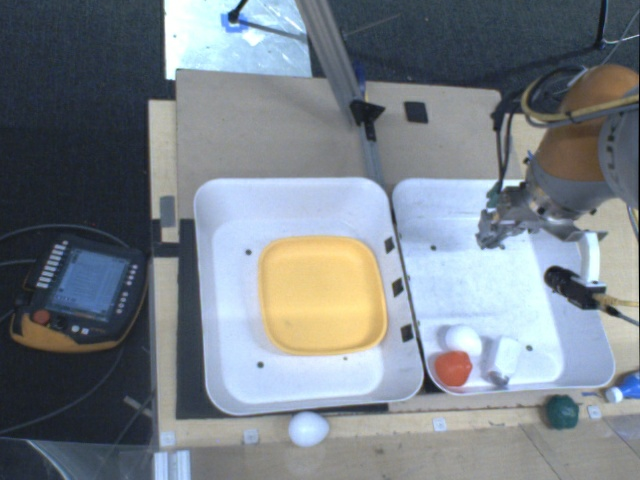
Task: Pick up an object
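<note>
Your bench (440,138) is a tan board on dark carpet, and a teach pendant (78,298) lies on the floor off its left edge. Start at the left bin (225,208): a square yellow plate (323,294) lies flat in its middle. A white egg-shaped object (308,429) rests on the bench just outside that bin's near edge.

In the right bin (430,203), three things crowd the near edge: a red ball (454,369) in the near-left corner, a white ball (461,339) touching it on the far side, and a white cup-like piece (501,358) just to their right, lying tipped, its long axis running roughly toward the near edge.

The gripper (490,236) hangs over the bin's far part, well apart from those three. You cannot tell how it is set; nothing is visibly in it. A green ball (561,411) sits on the bench beyond the bin's near-right corner.
</note>
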You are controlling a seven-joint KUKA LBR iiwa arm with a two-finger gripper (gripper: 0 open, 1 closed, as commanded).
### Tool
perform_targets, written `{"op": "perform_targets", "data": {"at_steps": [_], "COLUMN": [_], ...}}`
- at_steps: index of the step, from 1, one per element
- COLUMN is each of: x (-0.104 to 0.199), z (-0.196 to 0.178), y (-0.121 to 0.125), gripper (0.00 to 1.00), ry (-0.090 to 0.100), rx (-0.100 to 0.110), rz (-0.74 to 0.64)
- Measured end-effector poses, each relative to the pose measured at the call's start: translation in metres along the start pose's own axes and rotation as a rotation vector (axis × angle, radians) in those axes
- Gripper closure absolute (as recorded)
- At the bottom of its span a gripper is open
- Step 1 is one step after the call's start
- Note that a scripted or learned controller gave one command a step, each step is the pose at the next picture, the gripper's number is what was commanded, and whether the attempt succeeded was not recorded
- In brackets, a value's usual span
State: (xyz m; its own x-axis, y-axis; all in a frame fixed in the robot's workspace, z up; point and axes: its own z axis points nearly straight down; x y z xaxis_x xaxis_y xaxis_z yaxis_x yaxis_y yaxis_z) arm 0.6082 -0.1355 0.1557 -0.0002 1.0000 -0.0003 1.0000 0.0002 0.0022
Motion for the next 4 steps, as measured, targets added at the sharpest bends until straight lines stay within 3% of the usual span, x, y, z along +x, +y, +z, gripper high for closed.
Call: {"op": "perform_targets", "data": {"at_steps": [2,3,4], "x": [0.011,0.010,0.055], "z": [-0.112,-0.142,-0.137], "y": [-0.002,-0.002,-0.014], "gripper": [1.00,1.00,1.00], "ry": [0.000,0.000,0.001], "rx": [-0.003,-0.001,0.001], "rz": [-0.001,-0.001,-0.003]}}
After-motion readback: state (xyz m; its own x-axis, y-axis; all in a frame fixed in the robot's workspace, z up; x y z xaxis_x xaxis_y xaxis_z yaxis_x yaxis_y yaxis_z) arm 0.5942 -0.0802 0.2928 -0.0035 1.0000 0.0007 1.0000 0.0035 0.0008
